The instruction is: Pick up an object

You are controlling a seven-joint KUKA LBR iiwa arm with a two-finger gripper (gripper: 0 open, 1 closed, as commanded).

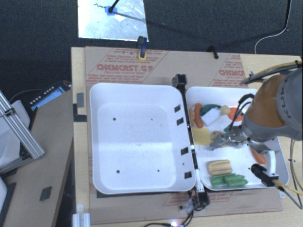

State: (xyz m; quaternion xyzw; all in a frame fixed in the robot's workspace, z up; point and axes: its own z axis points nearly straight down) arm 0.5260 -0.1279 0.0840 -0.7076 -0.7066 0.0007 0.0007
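Claw (215, 141) position: we see it low in the right bin (279, 174) near the worktop's right edge, just beside a yellow block (201, 136). We cannot tell its state. We note a tan block (219, 166) and green piece (228, 180) toward the front edge.

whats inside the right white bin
Right white bin: orange carrot-like piece, yellow block, tan bread-like roll, green bumpy piece. The grey arm covers its right side.

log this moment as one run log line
arm: over right bin | hand: low beside yellow block | grasp: unconfirmed | left bin: untouched
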